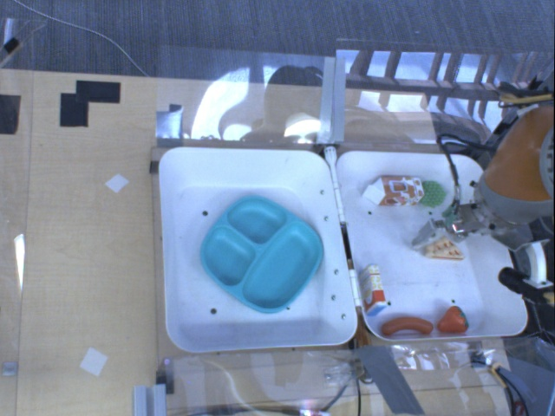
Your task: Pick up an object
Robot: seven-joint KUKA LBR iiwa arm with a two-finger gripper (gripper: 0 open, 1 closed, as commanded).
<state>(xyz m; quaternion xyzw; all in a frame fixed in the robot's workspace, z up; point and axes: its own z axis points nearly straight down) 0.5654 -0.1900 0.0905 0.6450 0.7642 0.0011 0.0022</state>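
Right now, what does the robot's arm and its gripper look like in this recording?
The grey arm carries a broad orange band above the wrist. A thin black cable loops beside it. The two-finger metal gripper is silvery grey, with slim pointed fingers.

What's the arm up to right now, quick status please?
Gripper low in right bin, fingers spread, nothing between them. Tan wedge lies just beneath it, not lifted. Small carton and green ball close by.

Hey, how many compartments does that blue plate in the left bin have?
3. On the blue plate: one at its upper edge, one at its left, and a larger one along its lower right. Nothing is lying on it.
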